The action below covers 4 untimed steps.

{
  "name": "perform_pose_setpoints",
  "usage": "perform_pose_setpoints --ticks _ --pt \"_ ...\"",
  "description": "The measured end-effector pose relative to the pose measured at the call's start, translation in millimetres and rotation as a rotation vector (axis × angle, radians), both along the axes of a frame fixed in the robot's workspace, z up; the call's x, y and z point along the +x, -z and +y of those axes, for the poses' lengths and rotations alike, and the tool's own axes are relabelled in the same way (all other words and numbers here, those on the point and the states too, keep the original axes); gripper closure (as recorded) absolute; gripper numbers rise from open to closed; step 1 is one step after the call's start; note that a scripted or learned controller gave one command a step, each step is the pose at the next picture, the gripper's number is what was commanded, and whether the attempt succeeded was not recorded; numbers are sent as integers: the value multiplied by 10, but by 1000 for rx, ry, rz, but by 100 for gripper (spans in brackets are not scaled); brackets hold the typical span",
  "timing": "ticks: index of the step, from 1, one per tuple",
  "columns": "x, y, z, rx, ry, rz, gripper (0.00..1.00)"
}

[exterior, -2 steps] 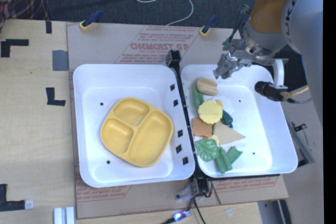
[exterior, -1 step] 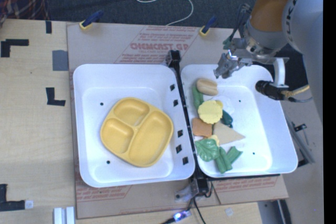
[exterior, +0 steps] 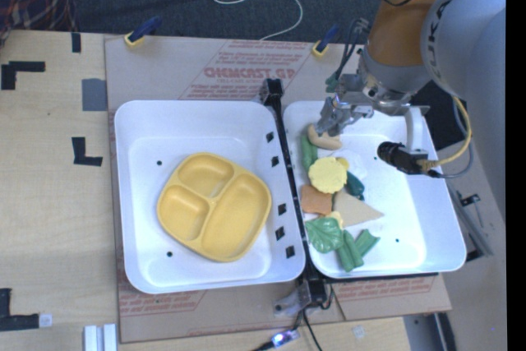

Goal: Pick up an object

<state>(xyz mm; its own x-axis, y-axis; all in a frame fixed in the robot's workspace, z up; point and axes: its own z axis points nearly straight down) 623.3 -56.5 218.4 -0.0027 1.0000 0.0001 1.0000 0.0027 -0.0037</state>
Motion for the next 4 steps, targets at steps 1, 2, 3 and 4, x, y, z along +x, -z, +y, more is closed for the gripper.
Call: perform_pose_setpoints --ticks 1,2,3,4 --pt "-355 -121 410 1 -1 0 100" --pt "-737 -43 711 0 -1 2 100" --pt "-909 -35 911 0 1 0 100" --pt "-872 -125 1079 0 1 -1 100"
